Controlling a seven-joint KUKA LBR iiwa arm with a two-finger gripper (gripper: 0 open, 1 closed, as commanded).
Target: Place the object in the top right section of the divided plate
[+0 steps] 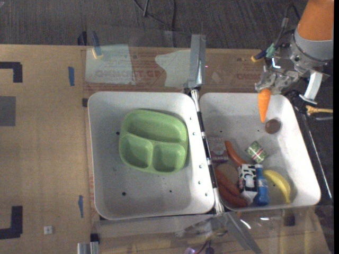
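While the gripper (267, 87) clamps the toy carrot's (263, 105) top above the right bin (304, 157), it should travel level to the green divided plate's (153, 140) top right section before releasing low.

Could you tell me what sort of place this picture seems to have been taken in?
Most likely a robotics lab test bench, not a kitchen: two white bins sit on a taped board, toy food such as a banana fills one, and an arm's gripper hangs a carrot over it.
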